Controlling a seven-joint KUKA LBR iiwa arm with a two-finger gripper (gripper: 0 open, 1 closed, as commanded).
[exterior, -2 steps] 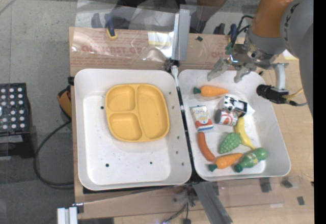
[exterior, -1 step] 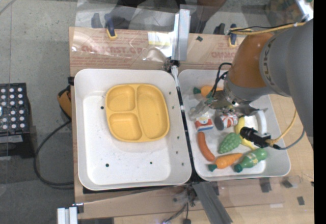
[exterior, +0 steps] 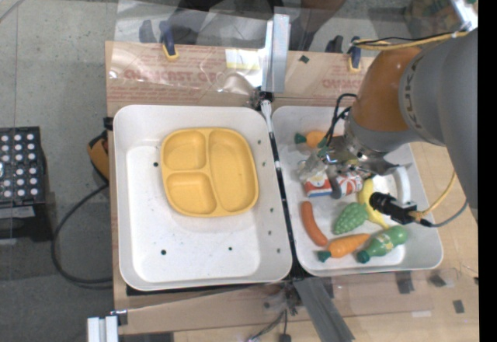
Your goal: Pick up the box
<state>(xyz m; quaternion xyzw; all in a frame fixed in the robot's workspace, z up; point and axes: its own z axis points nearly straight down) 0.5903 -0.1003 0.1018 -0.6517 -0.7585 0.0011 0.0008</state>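
White and red, the box (exterior: 319, 186) lies at about nine o'clock in the right bin (exterior: 423, 259), among toy food. The gripper (exterior: 335, 171) hangs directly over it, evidently lined up for a grab; I cannot tell its opening.

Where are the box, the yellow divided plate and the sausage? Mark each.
box (exterior: 318, 187): camera view, on its red and white front face.
yellow divided plate (exterior: 210, 170): camera view, on the ridge between compartments.
sausage (exterior: 313, 224): camera view, on its middle.
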